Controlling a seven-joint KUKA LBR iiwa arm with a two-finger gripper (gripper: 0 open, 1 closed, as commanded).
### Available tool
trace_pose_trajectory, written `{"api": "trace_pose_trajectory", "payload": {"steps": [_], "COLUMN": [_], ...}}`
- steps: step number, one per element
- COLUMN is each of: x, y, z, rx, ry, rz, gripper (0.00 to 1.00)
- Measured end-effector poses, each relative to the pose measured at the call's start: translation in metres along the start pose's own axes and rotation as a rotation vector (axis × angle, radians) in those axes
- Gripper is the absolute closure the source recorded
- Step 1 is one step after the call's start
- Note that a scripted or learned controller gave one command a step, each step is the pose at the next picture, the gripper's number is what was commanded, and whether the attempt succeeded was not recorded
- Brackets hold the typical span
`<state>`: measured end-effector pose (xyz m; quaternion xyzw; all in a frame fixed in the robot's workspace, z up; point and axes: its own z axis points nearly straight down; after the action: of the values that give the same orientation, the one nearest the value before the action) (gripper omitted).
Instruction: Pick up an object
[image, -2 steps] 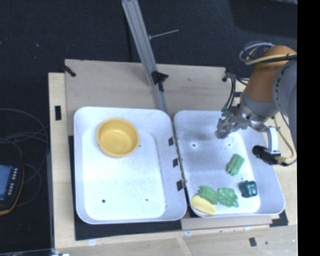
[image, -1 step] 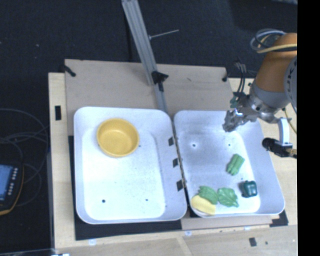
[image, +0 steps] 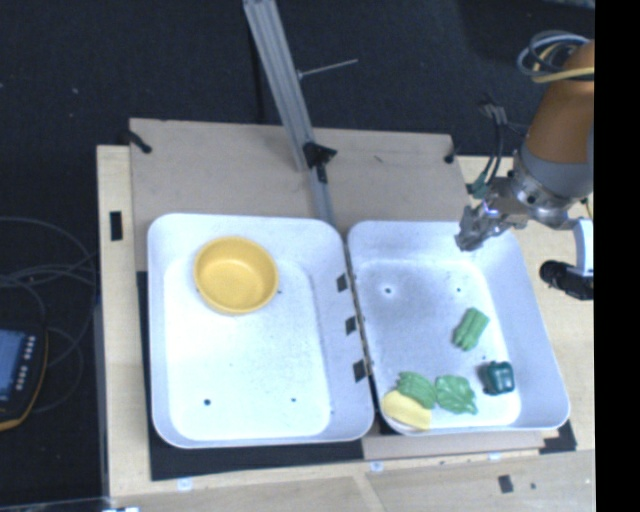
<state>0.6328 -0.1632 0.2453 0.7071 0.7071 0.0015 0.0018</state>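
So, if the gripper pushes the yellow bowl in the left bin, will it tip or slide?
The yellow bowl looks low and wide, sitting upright, so it probably slides rather than tips. It seems like light plastic, likely easy to shift. Its round rim may slip from a pinch.

We see a yellow bowl upright in the left bin; in the right bin's near corner lie three green pieces, a teal block and a yellow piece.

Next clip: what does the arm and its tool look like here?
The arm is grey metal with a broad orange band above the wrist. Yellow and pale cables loop over its upper part, and thin dark wires run beside the wrist. The tool is small, dark grey and narrow.
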Motion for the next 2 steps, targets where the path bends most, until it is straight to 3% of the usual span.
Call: {"api": "trace_pose_trajectory", "payload": {"steps": [1, 2], "x": [-0.001, 0.059], "y": [0.001, 0.01], "z": [-0.028, -0.027], "rx": [0.001, 0.004], "ry": [0.0, 0.0], "rz": [0.0, -0.003], "gripper": [1.0, 1.0]}}
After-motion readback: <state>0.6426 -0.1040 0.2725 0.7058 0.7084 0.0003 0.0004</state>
